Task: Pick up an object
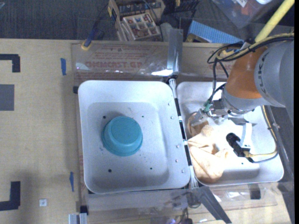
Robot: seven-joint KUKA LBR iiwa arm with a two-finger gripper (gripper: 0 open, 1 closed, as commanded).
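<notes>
My pincer [204,117] sits low in the right white bin [268,171]; its spread, cannot tell. Crumpled tan cloth [208,155] lies just below and beside it, long axis toward the near rim. Teal round bowl [122,135] sits well apart, left bin [93,97].

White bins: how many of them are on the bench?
2. The left bin holds a blue bowl. The right bin holds a tan cloth, and the arm reaches over it, so part of its floor is hidden.
</notes>
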